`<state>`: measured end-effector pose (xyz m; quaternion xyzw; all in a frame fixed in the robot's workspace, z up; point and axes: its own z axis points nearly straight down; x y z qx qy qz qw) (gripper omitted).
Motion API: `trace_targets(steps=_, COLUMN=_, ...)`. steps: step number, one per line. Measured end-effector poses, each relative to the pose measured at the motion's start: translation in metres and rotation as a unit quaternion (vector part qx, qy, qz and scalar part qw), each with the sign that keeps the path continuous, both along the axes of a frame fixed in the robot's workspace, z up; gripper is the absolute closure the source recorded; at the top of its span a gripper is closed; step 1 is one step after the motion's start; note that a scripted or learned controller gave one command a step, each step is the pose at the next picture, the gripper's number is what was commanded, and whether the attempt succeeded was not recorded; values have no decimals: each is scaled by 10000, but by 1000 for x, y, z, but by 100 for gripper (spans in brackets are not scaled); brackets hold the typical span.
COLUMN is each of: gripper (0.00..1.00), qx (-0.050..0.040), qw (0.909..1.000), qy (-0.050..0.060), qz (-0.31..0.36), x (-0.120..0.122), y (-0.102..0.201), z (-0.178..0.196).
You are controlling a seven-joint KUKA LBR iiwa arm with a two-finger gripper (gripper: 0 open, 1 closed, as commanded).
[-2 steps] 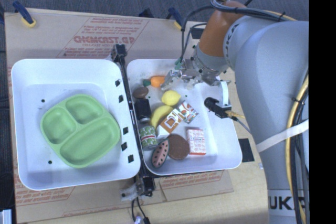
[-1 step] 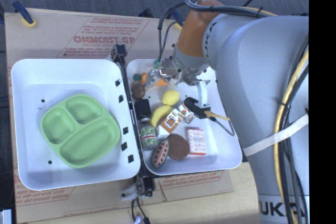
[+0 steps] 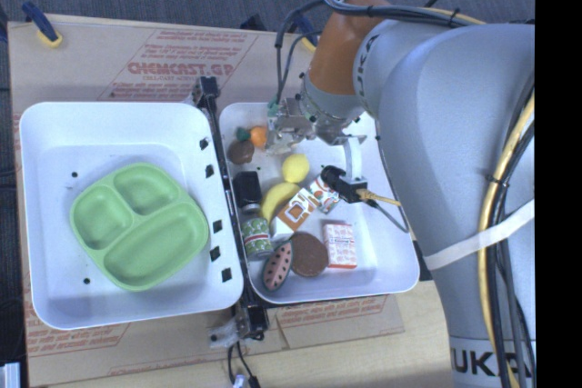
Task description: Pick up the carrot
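The carrot (image 3: 258, 137) is a small orange piece with a green top, lying at the back left of the right bin (image 3: 396, 261). My gripper (image 3: 287, 128) hangs just to the carrot's right, low over the bin's back end, below the orange band of the arm. The wrist hides much of the gripper. The carrot rests on the bin floor, beside the gripper rather than in it.
The right bin also holds a brown ball (image 3: 240, 152), a lemon (image 3: 296, 168), a banana (image 3: 277, 198), a black block (image 3: 246, 188), a can (image 3: 256, 236), a snack box (image 3: 307, 203), a brown disc (image 3: 309, 254) and a red-white packet (image 3: 340, 244). A green divided plate (image 3: 141, 223) lies in the left bin (image 3: 36, 195).
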<state>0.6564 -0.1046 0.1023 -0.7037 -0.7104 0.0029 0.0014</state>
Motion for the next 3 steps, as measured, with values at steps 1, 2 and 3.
trace_targets(steps=1, gripper=0, qx=-18, qw=10000, qy=-11, qz=-3, x=1, y=-2, z=1)
trace_targets(steps=2, gripper=100, qx=-9, qw=10000, qy=-4, qz=12, x=1, y=-1, z=11)
trace_targets(steps=3, gripper=0, qx=-15, qw=10000, qy=-4, qz=11, x=1, y=-1, z=11)
